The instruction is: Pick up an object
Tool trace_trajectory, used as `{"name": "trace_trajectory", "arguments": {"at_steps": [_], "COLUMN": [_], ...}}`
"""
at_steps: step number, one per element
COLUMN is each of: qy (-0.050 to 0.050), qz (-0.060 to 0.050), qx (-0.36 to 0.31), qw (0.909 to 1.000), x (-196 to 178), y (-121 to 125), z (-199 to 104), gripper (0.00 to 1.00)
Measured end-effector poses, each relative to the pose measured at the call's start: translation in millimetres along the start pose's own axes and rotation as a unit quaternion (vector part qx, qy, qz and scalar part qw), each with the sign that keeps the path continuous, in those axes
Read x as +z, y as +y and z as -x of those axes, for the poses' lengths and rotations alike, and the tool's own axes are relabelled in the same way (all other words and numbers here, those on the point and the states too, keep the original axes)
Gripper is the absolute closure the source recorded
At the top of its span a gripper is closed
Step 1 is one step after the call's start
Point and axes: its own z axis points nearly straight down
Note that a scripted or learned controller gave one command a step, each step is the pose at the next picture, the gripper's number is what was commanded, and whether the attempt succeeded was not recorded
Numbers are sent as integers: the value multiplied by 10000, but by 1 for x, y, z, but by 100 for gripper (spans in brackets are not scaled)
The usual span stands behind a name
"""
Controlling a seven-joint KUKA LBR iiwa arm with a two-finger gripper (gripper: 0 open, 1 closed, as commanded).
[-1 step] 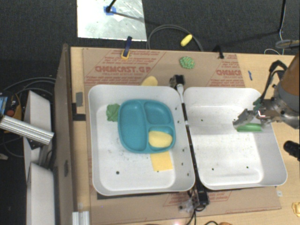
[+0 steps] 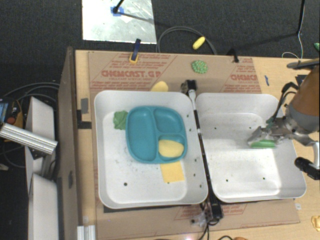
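Right bin [image 2: 240,184]: the gripper [image 2: 262,136] is sitting low over its floor, toward the right wall, the grey arm reaching in from the right with the orange band showing above the wrist. A small green object [image 2: 262,144] is lying on the white floor directly at the gripper's tip, long and narrow, stretched roughly left to right. Whether the tool is spread or closed, and whether it is gripping the green piece or only resting next to it, I cannot tell; the metal parts are blurring together with the object beneath.

Left bin [image 2: 107,134]: a teal divided tray [image 2: 145,134] is sitting in the middle, a yellow rounded lump [image 2: 171,148] lying in its lower right compartment. A flat yellow square [image 2: 172,173] is lying on the bin floor just below the tray, and a green leafy piece [image 2: 120,119] is touching the tray's left edge.

Handling judgement: the green object is looking like a light toy, probably smooth plastic, slim enough to slip or roll if pinched off-centre. Best hold would be across its narrow width near the middle. Lying flat on a hard floor, it is leaving little room to get under, so a graze could push it aside.
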Motion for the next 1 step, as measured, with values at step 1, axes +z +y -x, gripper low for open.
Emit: {"name": "trace_trajectory", "arguments": {"at_steps": [1], "qy": [8], "qz": [20], "qx": [-37], "qw": [10000], "x": [37], "y": [9], "z": [-16], "gripper": [0]}}
